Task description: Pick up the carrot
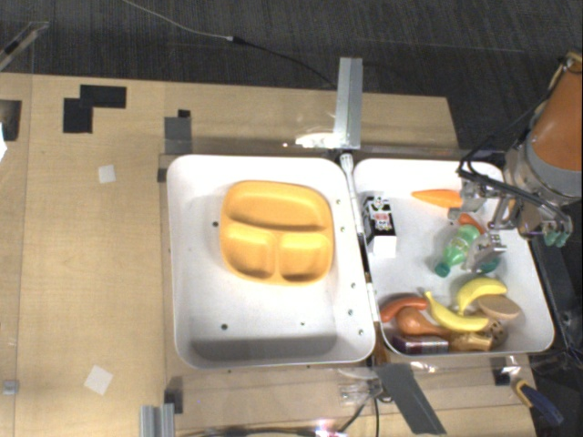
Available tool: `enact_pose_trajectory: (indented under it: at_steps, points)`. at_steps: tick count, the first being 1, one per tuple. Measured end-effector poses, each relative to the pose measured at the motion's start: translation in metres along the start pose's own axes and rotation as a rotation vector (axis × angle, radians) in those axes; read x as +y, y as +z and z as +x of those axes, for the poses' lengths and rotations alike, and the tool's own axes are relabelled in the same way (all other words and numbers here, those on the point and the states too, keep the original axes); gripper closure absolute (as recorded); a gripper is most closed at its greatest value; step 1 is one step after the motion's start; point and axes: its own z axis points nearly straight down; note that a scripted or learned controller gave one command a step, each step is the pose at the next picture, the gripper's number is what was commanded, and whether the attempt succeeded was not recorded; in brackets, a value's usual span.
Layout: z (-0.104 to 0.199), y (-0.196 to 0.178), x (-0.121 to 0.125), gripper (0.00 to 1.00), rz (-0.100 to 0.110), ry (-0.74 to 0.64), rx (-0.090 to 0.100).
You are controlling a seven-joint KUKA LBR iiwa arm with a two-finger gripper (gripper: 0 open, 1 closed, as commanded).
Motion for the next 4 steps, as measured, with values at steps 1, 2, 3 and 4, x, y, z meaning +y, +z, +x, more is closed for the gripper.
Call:
enact_pose_trajectory:
  at_steps: [1,2,3,4]
  points:
    - [-0.045,0.089,0.01,0.0,-0.002,0.207,0.005]
    - [-0.102,0.168,0.008,0.0,0.0,0.035,-0.008]
    - [-0.121,0.171,0.014,0.0,-0.001,0.002,0.034]
    - [-0.129,0.155,0.016,1.0,0.002,-0.002,-0.003]
